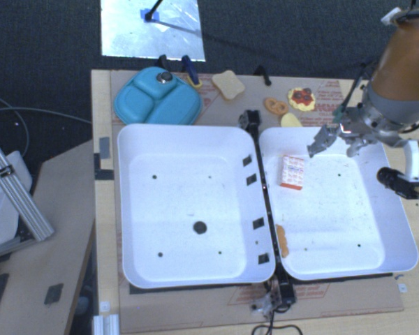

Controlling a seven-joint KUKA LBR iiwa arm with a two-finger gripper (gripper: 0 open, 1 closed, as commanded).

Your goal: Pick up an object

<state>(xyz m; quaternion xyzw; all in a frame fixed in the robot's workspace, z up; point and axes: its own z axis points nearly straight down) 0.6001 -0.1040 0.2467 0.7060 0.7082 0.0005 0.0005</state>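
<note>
A small white packet with red print (292,172) lies flat in the right bin (377,257), towards its back left. A thin orange piece (282,241) rests against that bin's left wall. A small dark round object (200,227) sits on the floor of the left bin (146,187). My gripper (337,145) hovers over the back of the right bin, to the right of the packet and a little behind it. It is open, its fingers spread with nothing between them.
Behind the bins lie a blue divided dish (157,98), a toast slice (228,84), a pretzel (275,106), a small round pizza toy (302,98) and a yellow piece (290,121). A black divider (260,187) runs between the bins. A shiny foil sheet (152,18) lies further back.
</note>
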